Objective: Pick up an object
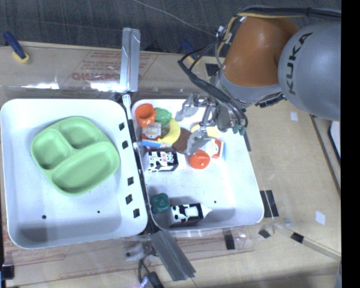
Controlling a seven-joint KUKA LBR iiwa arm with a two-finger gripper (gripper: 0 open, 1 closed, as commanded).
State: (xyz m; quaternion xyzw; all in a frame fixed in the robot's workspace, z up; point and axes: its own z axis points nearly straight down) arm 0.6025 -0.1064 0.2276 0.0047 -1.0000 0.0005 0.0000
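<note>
End effector (198, 125) low in right bin (240, 191), grip state unclear, orange cup (199, 159) on its side, long axis left-right

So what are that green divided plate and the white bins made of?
The green divided plate looks like moulded plastic, matte with a soft sheen and rounded compartment ridges. The white bins also seem to be plastic: smooth, slightly glossy, with rounded corners. Neither can be confirmed by sight alone.
</note>
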